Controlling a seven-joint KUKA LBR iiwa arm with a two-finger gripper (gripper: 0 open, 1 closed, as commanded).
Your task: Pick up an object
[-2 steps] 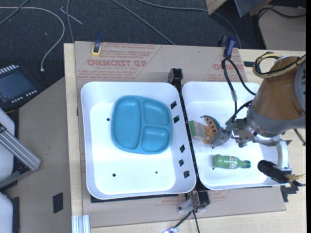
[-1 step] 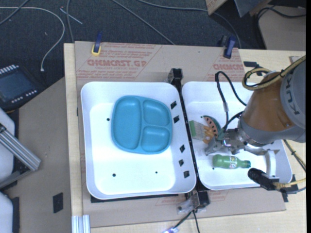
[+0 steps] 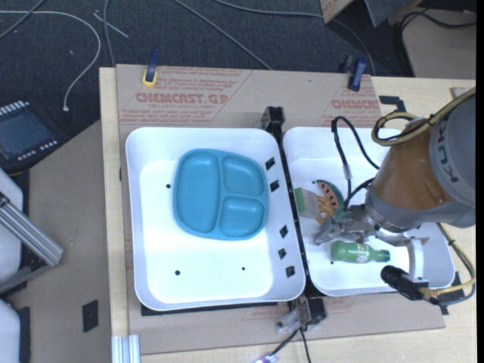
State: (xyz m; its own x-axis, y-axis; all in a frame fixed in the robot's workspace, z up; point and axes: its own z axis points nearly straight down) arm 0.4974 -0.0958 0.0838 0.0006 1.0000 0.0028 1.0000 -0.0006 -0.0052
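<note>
Fingers of the gripper look spread with nothing clamped, set low in the right bin just beside the green bottle, probably to straddle it for a grasp.

- My arm wears a glossy orange band over smooth grey casing, which looks like painted metal or hard plastic.
- My hand looks like dull grey metal.
- Both white bins, left and right, look like smooth moulded plastic with a soft sheen.
- The blue divided plate is smooth plastic, satin rather than shiny.
- The green bottle looks like glossy plastic.
- The bench top is matt brown cardboard with red print.
- The floor is dark, rough carpet.
</note>
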